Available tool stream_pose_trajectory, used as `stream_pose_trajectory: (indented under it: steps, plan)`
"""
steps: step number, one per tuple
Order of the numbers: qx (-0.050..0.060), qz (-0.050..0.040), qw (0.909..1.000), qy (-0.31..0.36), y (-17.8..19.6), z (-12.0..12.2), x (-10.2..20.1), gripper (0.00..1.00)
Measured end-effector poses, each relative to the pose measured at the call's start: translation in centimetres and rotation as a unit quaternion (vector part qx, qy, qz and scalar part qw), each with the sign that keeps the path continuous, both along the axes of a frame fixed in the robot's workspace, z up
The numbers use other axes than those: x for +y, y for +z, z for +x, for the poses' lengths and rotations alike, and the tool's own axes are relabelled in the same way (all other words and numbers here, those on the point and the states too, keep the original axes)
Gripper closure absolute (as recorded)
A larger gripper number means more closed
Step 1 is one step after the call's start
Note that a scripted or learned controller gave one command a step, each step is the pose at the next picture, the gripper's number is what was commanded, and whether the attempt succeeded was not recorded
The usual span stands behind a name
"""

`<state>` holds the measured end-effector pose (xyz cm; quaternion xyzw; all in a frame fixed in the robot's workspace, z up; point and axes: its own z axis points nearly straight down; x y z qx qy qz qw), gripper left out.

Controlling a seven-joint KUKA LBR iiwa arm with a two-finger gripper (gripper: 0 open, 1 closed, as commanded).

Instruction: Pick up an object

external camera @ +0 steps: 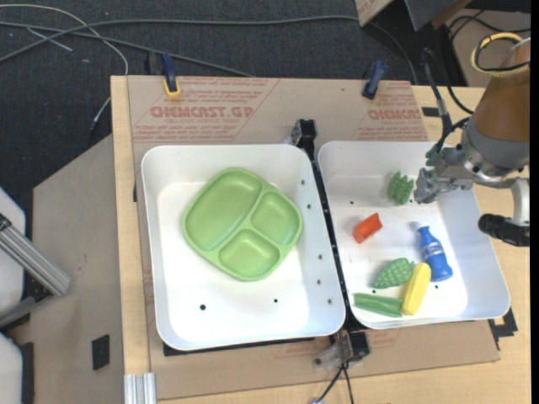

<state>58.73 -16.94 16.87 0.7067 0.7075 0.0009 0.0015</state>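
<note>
The right bin [472,305] holds several small objects. A green leafy toy [399,187] lies near its back, an orange-red wedge [366,227] at the middle left, and a blue bottle [433,252] at the middle right. A bumpy green piece [394,273], a yellow corn-like piece [416,289] and a flat green pod [377,305] lie along the front. My gripper [425,188] hangs low at the bin's back right, just right of the green leafy toy and close to touching it.
The left bin [168,310] bears a light green divided plate [242,223] at its middle. A black clamp [304,132] sits between the bins at the back. The arm's grey and orange wrist [505,116] reaches over the right bin's far right edge.
</note>
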Motion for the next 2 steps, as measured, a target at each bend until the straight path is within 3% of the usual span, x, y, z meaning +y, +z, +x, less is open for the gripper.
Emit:
stream_pose_trajectory:
  steps: [2]
  plan:
    - [-0.001,-0.0004,1.0000,0.000,11.4,0.1,-0.1,1.00]
